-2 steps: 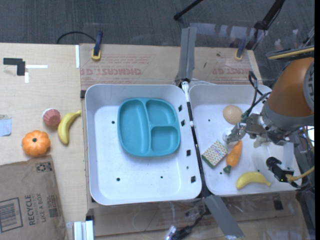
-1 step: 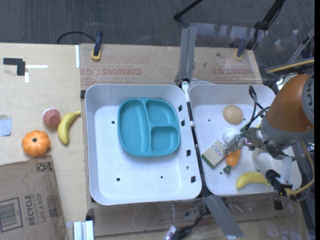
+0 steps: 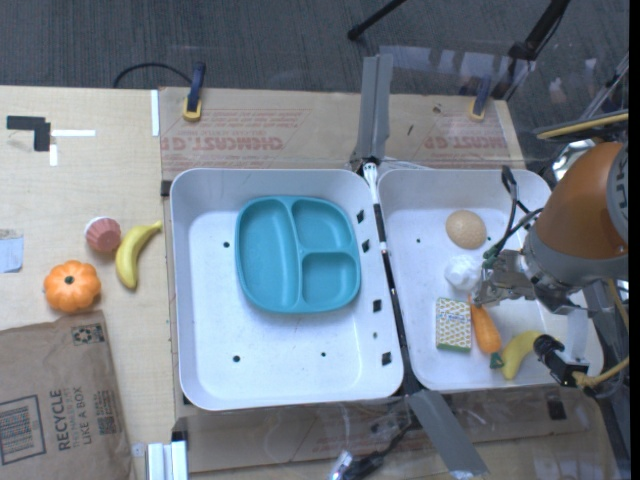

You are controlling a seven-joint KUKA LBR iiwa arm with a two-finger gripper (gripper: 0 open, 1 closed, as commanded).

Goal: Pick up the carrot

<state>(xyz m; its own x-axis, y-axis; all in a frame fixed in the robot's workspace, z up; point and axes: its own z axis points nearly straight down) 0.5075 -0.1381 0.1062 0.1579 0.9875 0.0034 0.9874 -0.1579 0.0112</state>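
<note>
Though poised just above carrot (image 3: 485,329) for a grasp, hand (image 3: 492,290) state indeterminable. Carrot: right bin (image 3: 420,368), between sponge (image 3: 453,325) and banana (image 3: 519,352).

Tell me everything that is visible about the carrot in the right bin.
The carrot is small, orange and smooth, plastic-looking, with a green tip at its lower end. It lies flat on the floor of the right bin, slightly slanted. The sponge-like yellow-green block lies beside its left, the yellow banana by its lower right. The pincer sits at its upper end.
</note>
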